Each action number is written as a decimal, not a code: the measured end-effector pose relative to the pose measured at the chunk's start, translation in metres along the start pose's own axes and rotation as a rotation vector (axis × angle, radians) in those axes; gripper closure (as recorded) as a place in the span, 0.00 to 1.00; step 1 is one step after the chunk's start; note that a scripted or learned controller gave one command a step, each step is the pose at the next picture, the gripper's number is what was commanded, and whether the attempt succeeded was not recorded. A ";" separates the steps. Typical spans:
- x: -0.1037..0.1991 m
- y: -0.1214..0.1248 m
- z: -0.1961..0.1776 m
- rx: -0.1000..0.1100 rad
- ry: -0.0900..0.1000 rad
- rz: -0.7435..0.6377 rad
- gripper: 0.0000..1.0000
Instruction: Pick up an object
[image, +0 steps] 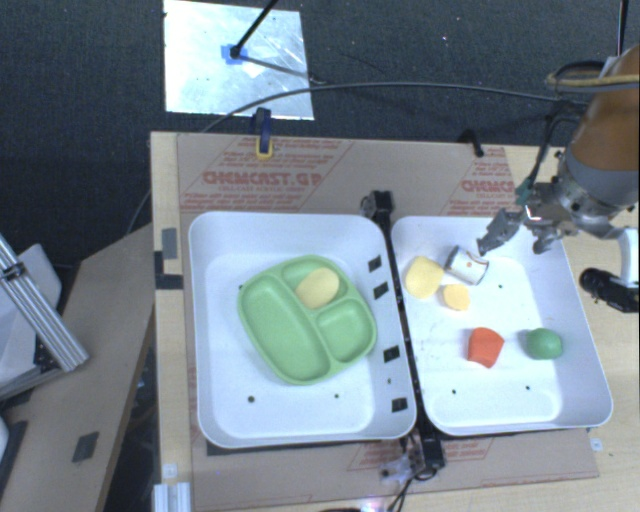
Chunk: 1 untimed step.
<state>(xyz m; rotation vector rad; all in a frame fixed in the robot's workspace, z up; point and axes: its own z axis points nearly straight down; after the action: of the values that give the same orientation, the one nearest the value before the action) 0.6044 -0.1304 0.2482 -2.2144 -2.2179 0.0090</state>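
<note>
In the right bin lie a yellow lump, a small white and grey can on its side, a small yellow piece, an orange-red block and a green ball. My gripper hangs over the back of that bin, just right of and above the can. Its two fingers stand apart with nothing between them, and the left finger points down toward the can without touching it.
The left bin holds a green divided plate with a yellow object in one compartment. A black divider with clips runs between the bins. A cable arcs over the back of the bench.
</note>
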 end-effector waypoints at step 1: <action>0.000 0.002 -0.006 -0.011 -0.002 -0.002 0.00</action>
<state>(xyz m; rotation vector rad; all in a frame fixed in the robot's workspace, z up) 0.6066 -0.1301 0.2544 -2.2183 -2.2264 -0.0014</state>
